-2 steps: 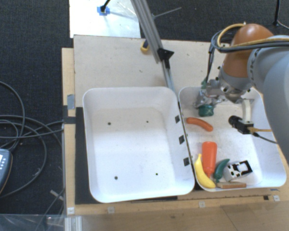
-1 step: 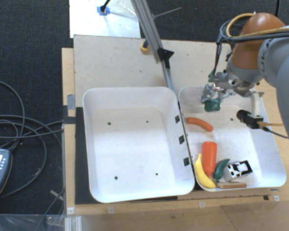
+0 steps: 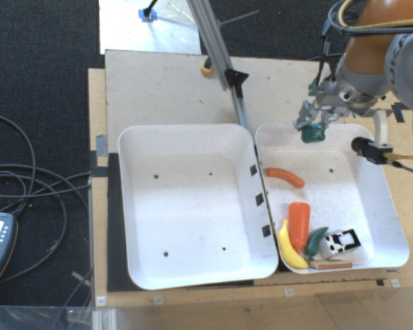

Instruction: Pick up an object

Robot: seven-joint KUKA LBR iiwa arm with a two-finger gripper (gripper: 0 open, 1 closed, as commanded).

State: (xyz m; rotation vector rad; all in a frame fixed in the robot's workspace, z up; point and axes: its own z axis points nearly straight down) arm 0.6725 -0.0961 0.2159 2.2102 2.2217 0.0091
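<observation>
My gripper (image 3: 312,124) hangs over the far rim of the right bin (image 3: 389,205), with a small teal-green object (image 3: 313,133) pinched between its fingertips and lifted off the bin floor. Below it in the right bin lie an orange sausage-shaped piece (image 3: 285,177), an upright-looking orange cylinder (image 3: 299,224), a yellow banana (image 3: 290,246), a dark green piece (image 3: 316,240) and a black-and-white item (image 3: 343,241). These cluster at the bin's near left corner.
The left bin (image 3: 134,205) sits beside the right one, sharing a divider wall (image 3: 260,198). A slanted metal pole (image 3: 217,43) crosses the back board. A black fitting (image 3: 366,148) sits by the right bin's far right rim. Cables lie on the floor at left.
</observation>
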